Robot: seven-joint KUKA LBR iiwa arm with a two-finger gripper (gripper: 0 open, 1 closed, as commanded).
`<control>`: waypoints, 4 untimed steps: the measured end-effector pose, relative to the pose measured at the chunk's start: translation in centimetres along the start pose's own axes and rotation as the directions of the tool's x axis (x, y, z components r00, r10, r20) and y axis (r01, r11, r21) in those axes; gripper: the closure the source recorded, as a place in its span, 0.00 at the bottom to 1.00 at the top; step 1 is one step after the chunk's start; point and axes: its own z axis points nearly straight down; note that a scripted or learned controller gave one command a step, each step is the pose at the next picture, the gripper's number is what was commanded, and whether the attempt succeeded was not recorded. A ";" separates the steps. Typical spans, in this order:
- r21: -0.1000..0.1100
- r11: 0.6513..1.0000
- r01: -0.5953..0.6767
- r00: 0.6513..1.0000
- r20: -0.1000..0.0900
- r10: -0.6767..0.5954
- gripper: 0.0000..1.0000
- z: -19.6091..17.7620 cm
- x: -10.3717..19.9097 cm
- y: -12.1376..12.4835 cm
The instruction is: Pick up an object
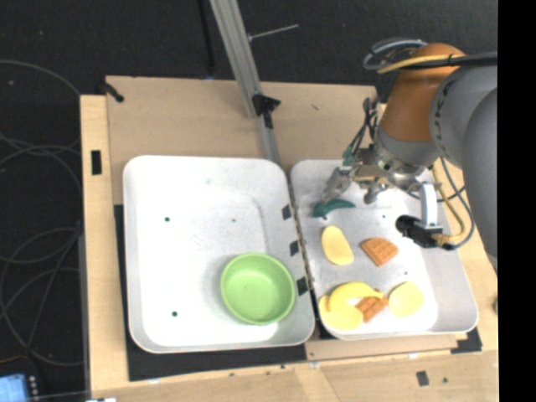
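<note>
My gripper [348, 196] hangs over the back left part of the right bin [444, 304], its two fingers spread apart and open. A small teal object [332, 208] lies on the bin floor right at the tip of the left finger [335, 187], touching it or nearly so, not between the fingers. Further forward in the same bin lie a pale yellow oval piece [336, 245], an orange waffle-like square [378, 250], a yellow round piece [345, 302] with a small orange piece [371, 308] on it, and another yellow disc [406, 299].
A green bowl [257, 287] stands in the front right corner of the left bin [180, 216]. A slanted metal post [243, 61] rises behind the divide between the bins. The arm's bulk fills the space above the right bin's back right.
</note>
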 end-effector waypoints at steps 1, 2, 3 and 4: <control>-0.001 1.000 -0.001 1.000 0.000 0.001 0.00 4.4 0.4 -0.1; -0.003 1.000 -0.002 1.000 0.000 0.002 0.00 6.4 0.2 -0.1; -0.001 1.000 -0.006 1.000 -0.003 0.006 1.00 5.2 0.2 -0.2; -0.004 1.000 -0.002 1.000 -0.004 0.002 1.00 -0.9 -0.6 0.0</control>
